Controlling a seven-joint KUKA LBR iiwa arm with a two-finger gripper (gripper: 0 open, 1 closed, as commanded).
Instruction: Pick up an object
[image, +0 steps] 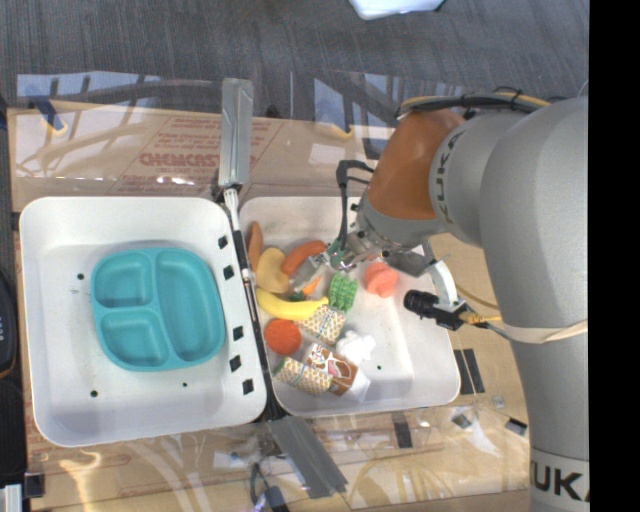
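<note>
We see gripper (338, 258) low in right bin (420, 375), above banana (288, 306); finger state indeterminate. Banana long axis left-right, tip toward right.

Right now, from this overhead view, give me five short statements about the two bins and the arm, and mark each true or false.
1. The teal divided plastic tray lies in the left white bin. True.
2. The yellow banana lies in the left bin. False: it lies in the right white bin, among the other toy foods.
3. The two-finger gripper is down over the right bin, near the green ridged block. True.
4. The divided tray holds an orange ball. False: its compartments hold nothing; the orange ball is in the right bin, below the banana.
5. The arm reaches in from the view's left. False: it comes in from the right.
</note>
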